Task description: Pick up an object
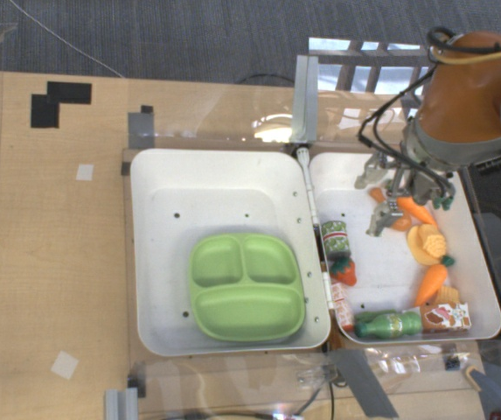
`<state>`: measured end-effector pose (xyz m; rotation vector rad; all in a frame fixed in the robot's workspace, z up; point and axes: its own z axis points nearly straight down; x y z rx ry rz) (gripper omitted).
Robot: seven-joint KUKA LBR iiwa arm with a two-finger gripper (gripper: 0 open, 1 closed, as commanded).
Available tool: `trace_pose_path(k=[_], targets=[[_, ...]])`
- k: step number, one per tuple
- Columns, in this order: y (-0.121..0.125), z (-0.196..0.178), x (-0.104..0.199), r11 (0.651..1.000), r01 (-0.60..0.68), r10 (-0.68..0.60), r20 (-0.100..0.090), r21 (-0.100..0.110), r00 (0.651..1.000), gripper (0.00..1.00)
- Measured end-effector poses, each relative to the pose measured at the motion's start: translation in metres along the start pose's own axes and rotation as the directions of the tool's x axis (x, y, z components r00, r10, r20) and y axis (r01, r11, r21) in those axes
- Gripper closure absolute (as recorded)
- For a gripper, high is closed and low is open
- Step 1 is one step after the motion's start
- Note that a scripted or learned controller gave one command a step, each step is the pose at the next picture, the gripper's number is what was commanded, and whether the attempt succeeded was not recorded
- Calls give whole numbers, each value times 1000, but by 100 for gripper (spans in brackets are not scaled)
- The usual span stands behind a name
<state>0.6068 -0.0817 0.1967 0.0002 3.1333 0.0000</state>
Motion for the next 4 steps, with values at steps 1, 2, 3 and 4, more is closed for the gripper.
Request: trace_pose_path(k=[1, 2, 3, 4], targets=[[-57, 106, -18, 999, -52, 52, 9, 2, 999, 0], [-55, 92, -22, 999, -45, 45, 19, 2, 999, 100], [-36, -63, -22, 1000, -8, 8, 17, 4, 1000, 100], [26, -178, -40, 996, -89, 89, 17, -3, 996, 100]])
